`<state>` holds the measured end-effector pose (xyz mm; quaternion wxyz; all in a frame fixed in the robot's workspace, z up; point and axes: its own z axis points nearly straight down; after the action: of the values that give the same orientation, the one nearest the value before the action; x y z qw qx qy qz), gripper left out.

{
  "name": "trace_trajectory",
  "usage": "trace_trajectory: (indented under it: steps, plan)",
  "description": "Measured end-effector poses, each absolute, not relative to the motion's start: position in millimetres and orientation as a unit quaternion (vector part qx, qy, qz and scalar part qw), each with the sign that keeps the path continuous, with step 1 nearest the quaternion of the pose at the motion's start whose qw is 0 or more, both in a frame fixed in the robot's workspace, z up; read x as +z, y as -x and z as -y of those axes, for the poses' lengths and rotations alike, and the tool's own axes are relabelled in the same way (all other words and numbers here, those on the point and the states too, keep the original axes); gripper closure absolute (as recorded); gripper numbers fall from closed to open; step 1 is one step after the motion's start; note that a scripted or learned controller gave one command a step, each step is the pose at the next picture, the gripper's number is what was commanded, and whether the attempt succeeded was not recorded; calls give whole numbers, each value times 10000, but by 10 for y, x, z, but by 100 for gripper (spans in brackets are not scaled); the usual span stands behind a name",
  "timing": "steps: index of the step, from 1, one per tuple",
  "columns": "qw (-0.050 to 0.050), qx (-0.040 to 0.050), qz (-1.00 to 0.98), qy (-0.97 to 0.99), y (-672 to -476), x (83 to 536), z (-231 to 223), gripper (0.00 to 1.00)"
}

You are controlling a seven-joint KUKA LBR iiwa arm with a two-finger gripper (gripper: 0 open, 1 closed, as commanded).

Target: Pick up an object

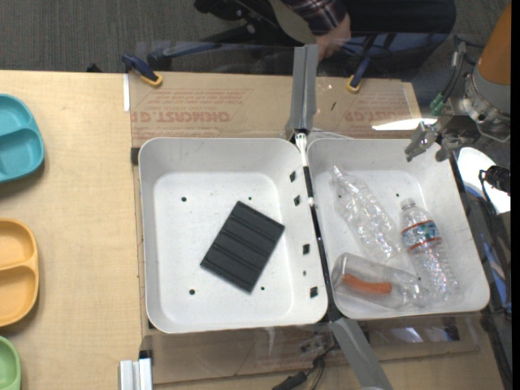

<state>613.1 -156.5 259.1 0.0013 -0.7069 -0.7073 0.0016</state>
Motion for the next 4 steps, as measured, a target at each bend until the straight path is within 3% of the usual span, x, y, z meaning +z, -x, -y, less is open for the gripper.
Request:
trace_trajectory:
  steps: [1, 2, 3, 4]
  plan:
    - [21, 19, 7141, 7000, -6110, 1565, 2030, 0]
    - [19, 1, 7351, 6779, -5965, 903, 2209, 0]
    - [25, 3, 7342, 6790, -5963, 984, 2215, 100]
    - [2, 4, 7428, 6695, -6206, 1679, 1253, 100]
